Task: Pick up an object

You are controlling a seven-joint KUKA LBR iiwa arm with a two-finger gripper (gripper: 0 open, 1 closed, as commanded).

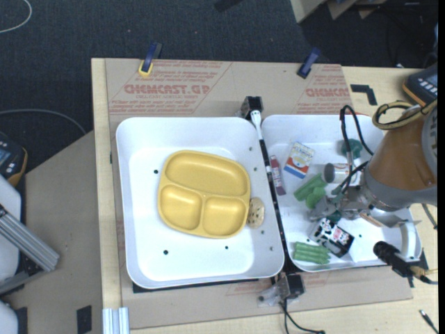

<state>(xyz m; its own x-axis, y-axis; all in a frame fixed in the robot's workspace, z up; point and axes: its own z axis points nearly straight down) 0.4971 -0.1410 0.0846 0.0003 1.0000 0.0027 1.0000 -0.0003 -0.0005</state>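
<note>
You see even, diffuse overhead light, soft shadows, mild glare on the left white bin (132, 186), and slight overall softness.

The surface (104, 186), pale wood under printed cardboard sheets (181, 85), carries two white bins touching side by side, left bin (132, 186) and right bin (316, 124), with what look like blue clamps (149, 58) at its far edge.
</note>
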